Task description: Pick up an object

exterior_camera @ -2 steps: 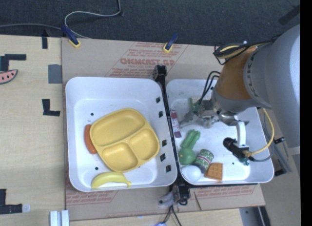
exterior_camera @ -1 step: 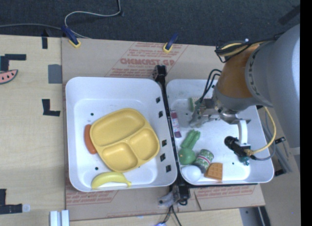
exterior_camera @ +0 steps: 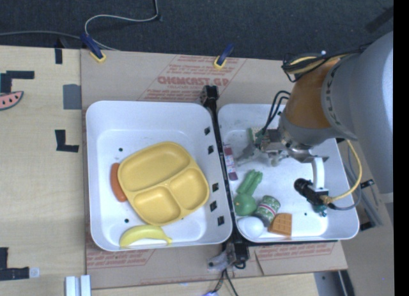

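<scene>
My hand [exterior_camera: 250, 149] low in right bin [exterior_camera: 332, 227], upper middle; finger state can't tell; green toy [exterior_camera: 246, 189] just below; risk: closing on nothing or nudging it away.

A brown cardboard sheet [exterior_camera: 185, 80] printed with red lettering lies under both bins on a pale wooden bench [exterior_camera: 38, 179]. Two yellow-and-blue clamps [exterior_camera: 93, 48] grip its far edge. A thin grey cable [exterior_camera: 121, 16] loops across the dark carpet [exterior_camera: 255, 0] beyond.
</scene>
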Robot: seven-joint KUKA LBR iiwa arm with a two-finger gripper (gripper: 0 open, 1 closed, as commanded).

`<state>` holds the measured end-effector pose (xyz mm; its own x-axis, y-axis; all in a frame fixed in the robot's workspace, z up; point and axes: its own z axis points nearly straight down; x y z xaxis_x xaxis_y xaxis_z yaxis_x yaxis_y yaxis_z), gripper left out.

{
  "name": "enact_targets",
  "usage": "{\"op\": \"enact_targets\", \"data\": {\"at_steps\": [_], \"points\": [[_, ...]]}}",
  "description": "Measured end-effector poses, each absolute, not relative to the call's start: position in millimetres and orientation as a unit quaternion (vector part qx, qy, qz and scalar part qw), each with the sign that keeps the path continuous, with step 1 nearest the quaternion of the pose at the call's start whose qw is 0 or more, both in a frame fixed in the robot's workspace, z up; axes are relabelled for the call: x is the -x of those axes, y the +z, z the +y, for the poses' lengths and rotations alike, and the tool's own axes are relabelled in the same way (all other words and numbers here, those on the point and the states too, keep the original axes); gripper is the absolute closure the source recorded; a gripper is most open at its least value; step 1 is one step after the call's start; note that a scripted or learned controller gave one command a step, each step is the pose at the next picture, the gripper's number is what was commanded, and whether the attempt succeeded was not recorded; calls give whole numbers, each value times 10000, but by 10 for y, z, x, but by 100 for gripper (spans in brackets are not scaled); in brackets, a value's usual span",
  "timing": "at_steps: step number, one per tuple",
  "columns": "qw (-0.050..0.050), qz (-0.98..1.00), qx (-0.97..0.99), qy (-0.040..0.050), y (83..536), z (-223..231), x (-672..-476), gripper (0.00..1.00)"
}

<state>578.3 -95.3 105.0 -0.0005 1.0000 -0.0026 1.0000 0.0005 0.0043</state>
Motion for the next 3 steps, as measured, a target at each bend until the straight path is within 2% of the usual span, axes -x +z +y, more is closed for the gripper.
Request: {"op": "enact_targets", "data": {"at_steps": [1, 2, 3], "points": [[16, 7067, -7075, -7, 859, -962, -5980, 0], [19, 7068, -7074, -1, 954, -960, -5983, 100], [19, 7068, -7074, -1, 953, -960, -5983, 0]]}}
